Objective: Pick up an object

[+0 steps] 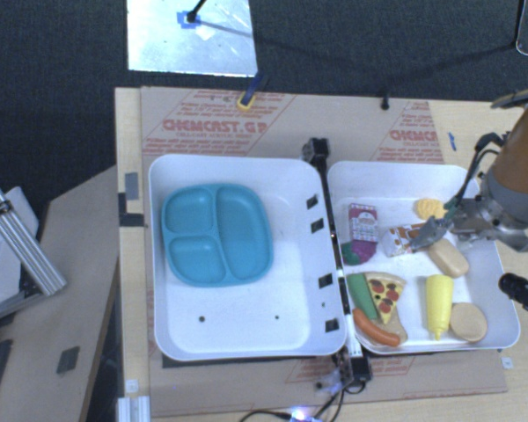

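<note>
The right bin [502, 301] holds several toy foods. A pink and white packet [363, 220] lies at its left, with a purple piece [361, 252] just below it. A yellow piece [429, 207] sits near the back. Toward the front are a pizza slice [386, 291], a green piece [358, 292], a hot dog [378, 329], a yellow bottle [438, 304] and a round bun [468, 321]. My gripper [429, 230] reaches in from the right, low over the bin's middle. It sits between a small white and red wrapper [399, 237] and a tan bread roll [448, 258].
The left bin [238, 323] holds a blue divided plate [216, 234]. A black divider with clips [328, 236] runs between the bins. The grey arm with its orange band [519, 170] covers the right bin's far right corner. A silver sheet [192, 23] lies beyond the bench.
</note>
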Robot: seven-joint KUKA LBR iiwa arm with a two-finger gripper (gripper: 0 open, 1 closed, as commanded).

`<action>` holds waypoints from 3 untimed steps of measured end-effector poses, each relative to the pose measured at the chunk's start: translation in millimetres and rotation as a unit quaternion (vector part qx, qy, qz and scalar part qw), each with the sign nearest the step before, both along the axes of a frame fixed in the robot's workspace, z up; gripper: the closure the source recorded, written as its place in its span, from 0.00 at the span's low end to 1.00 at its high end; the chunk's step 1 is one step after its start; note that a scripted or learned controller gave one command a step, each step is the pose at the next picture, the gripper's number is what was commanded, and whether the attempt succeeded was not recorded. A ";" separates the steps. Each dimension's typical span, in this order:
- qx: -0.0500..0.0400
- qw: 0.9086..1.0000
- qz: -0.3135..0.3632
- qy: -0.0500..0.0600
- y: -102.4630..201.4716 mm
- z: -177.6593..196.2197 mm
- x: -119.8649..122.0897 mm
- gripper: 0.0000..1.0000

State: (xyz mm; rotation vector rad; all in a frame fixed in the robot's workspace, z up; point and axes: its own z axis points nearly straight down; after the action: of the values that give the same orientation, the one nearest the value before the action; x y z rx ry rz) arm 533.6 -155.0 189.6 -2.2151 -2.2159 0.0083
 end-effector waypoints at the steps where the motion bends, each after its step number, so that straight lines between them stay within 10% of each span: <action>1: -0.001 1.000 0.001 -0.006 0.0 5.4 2.9 0.00; 3: 0.000 1.000 0.001 -0.003 -8.6 -98.1 -1.1 0.00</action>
State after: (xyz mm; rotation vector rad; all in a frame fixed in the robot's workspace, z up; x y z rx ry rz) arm 532.5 -163.6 91.4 -2.2172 -2.2206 0.0011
